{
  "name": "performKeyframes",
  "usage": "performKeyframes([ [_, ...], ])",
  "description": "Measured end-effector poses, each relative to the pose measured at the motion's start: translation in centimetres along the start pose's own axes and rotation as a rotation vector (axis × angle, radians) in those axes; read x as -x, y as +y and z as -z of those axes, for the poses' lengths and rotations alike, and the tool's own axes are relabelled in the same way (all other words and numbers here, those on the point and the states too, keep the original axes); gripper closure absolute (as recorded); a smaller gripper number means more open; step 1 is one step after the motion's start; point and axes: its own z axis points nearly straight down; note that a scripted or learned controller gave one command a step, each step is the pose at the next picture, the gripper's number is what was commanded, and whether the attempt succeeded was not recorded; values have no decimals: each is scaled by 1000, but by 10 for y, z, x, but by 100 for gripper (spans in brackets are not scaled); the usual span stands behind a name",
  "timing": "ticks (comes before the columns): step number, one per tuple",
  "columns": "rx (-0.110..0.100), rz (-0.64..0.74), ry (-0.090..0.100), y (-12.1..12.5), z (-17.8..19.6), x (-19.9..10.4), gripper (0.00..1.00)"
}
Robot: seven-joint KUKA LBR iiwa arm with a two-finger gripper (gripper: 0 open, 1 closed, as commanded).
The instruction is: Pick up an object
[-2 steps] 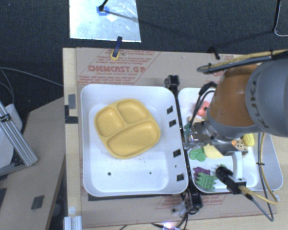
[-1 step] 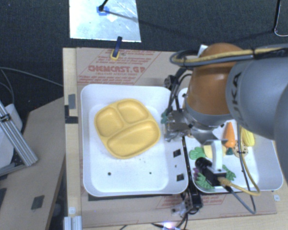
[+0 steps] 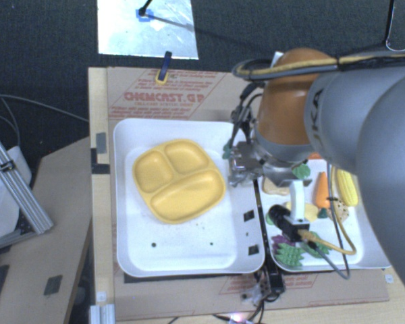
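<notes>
Yellow divided plate (image 3: 179, 179) flat in left bin; small toys cluttered in right bin (image 3: 310, 211).

Floor (image 3: 40, 39) is dark speckled carpet. Shiny metal sheet (image 3: 147, 17) lies on it at top, catching glare. Tan surface (image 3: 61, 208) sits left, cardboard sheet (image 3: 169, 93) with red print on top. Aluminium frame strut (image 3: 17, 187) lower left, thin cables (image 3: 27, 106) run across the floor.
</notes>
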Motion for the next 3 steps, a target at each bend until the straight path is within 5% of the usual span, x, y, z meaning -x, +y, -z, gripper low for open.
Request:
performKeyframes([
  [1, -5, 2, 1, -35, -9, -27, 100],
  [2, -3, -7, -1, 0, -45, 12, 100],
  [3, -2, -3, 0, -1, -43, 10, 0],
])
